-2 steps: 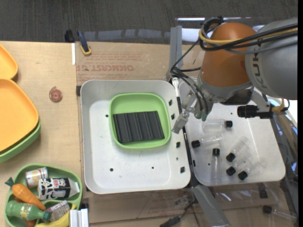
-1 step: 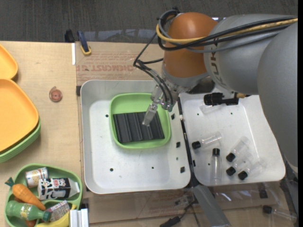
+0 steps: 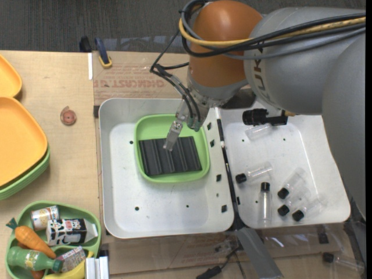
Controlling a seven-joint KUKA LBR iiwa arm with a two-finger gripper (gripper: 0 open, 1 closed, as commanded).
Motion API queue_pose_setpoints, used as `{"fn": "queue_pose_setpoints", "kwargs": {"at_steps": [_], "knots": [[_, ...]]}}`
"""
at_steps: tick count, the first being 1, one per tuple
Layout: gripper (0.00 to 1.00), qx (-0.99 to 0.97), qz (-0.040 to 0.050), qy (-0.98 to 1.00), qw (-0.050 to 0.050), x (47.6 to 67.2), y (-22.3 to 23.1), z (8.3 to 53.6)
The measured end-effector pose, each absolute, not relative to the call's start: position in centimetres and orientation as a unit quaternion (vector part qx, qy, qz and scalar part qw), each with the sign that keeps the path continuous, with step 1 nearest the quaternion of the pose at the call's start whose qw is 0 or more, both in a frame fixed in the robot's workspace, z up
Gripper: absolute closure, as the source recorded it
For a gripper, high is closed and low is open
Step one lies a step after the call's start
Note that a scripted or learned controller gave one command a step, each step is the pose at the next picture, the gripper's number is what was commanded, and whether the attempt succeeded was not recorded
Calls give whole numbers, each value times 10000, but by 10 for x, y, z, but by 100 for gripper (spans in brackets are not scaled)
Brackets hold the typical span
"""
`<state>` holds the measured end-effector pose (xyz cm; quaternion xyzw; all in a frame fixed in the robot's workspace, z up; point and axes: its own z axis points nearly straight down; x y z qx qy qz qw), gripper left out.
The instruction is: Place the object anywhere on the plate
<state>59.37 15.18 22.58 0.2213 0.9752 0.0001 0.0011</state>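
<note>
At the far left we see two orange plates (image 3: 20,138) stacked on the wooden desk (image 3: 52,80), cut off by the edge. Just beside them lies a small pink disc (image 3: 68,116). Below, in the near left corner, a green bowl (image 3: 64,204) holds a toy carrot (image 3: 32,239) and a small tin (image 3: 45,217) among other toy foods. A blue clip (image 3: 103,56) sits at the far edge of the desk, beside a sheet of cardboard (image 3: 133,83).

Next comes the left bin (image 3: 122,202). In its far half rests the green plate (image 3: 142,127), and a black ribbed pad (image 3: 168,158) lies flat inside the plate, covering most of it. The end effector (image 3: 172,139) hangs over the far part of that pad, its slim pale tip slanting down towards the ribs. We cannot tell whether the end effector is spread or pressed together, nor whether it carries anything.

Above it we see the orange band (image 3: 224,39) and the grey arm (image 3: 302,57) reaching in from the right, hiding the far part of the right bin (image 3: 302,138).

In that right bin lie the clear tubes (image 3: 265,201) with black caps, scattered across its near half, with another near its far side. All of these are well apart from the plate, in the other bin.
</note>
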Motion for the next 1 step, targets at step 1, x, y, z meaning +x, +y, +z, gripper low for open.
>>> {"fn": "queue_pose_setpoints", "kwargs": {"at_steps": [1], "knots": [[0, 2589, -1, 9659, 17, 627, 102, 257]]}}
